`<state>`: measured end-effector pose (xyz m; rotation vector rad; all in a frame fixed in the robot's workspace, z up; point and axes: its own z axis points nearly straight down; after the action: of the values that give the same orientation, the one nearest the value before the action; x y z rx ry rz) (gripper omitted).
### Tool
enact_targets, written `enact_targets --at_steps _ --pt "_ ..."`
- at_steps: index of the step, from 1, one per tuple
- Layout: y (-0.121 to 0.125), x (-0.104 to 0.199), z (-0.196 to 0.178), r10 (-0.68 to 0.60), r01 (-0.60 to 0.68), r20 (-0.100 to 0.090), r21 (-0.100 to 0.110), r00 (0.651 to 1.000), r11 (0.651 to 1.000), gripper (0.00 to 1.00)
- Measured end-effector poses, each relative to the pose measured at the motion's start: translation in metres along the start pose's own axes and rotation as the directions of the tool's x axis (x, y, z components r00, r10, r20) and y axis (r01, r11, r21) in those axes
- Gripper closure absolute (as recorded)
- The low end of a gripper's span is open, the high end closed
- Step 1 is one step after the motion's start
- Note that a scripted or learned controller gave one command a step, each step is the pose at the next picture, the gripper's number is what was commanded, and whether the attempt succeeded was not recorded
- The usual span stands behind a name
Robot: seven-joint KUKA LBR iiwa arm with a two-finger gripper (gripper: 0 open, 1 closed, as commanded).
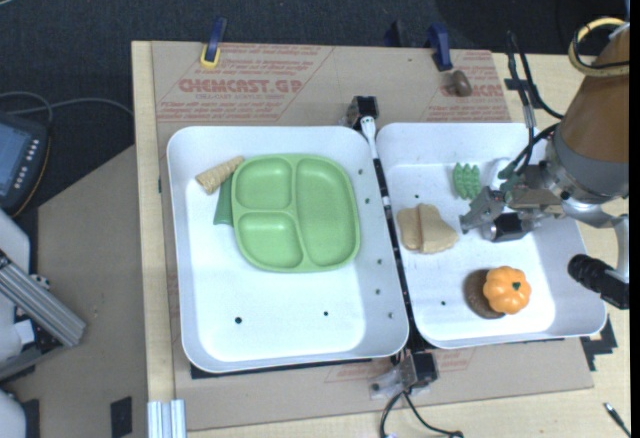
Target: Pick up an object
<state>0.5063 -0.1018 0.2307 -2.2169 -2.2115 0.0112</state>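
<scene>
So the arm was reaching in from the right, and the gripper (487, 216) hung low over the right bin (440, 151), roughly in the middle of it. I honestly couldn't tell from this angle whether the jaws were apart or together; it was just a dark clump at the end of the wrist, and nothing was visibly caught in there.

Stuff in the right bin: a tan bread-looking piece (426, 229) just to the left of the gripper, near the divider side; a small green leafy thing (466, 179) just on the far side of it; and a little orange pumpkin (505, 290) toward the near edge, clear of the gripper. Over in the left bin (200, 306) sat a green divided plate (297, 212) with a tan cone-shaped piece (218, 174) at its far-left corner, well away from the action.

My read: this was the approach step, with nothing picked yet. The bread piece looked like the closest candidate, since the gripper tip pointed that way and sat just beside it, though the leafy thing was also near.

The next move would need the gripper shifted a bit left so it's centred over the bread, jaws spread wide enough to straddle it, then straight down and a squeeze. The bread looked lumpy and wide-ish, so I'd guess a grab near the edge could just nudge it toward the bin wall.
</scene>
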Motion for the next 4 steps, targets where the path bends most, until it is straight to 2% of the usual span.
enact_targets --at_steps 1,2,4 --pt "0.002 0.0 -0.005 -0.003 0.003 0.001 -0.012 1.0 1.0 0.0" --pt "0.006 -0.009 0.047 -0.001 0.001 0.0 -0.005 1.0 1.0 0.0" --pt "0.003 -0.003 0.145 -0.002 0.002 0.0 -0.005 1.0 1.0 0.0"
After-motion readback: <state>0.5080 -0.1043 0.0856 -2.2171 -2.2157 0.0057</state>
